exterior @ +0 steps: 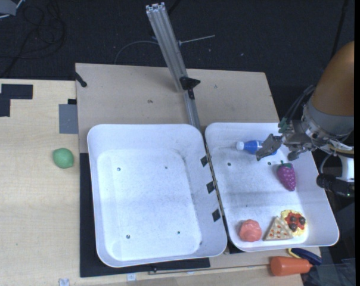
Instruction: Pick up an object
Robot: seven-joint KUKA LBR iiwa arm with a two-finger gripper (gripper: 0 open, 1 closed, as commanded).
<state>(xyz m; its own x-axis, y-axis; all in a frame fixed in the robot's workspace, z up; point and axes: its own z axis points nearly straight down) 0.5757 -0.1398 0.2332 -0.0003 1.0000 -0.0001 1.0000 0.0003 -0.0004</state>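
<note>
My gripper [282, 152] hangs over the back of the right bin [323, 234], its two dark fingers spread open with nothing between them. A purple bunch of grapes [286, 176] lies just in front of the fingertips. A small blue and white bottle [250, 146] lies on its side right beside the left finger [268, 149]. Near the bin's front edge sit a pink-red ball [250, 230] and a pizza slice with red toppings [287, 225].
The left bin [108, 137] sits beside the right one, with black clips [210, 186] along their shared wall. A green ball [63, 158] rests on the bench far left. An orange carrot-like toy [290, 266] lies outside the right bin's front edge. A metal rail [171, 46] slants up behind the bins.
</note>
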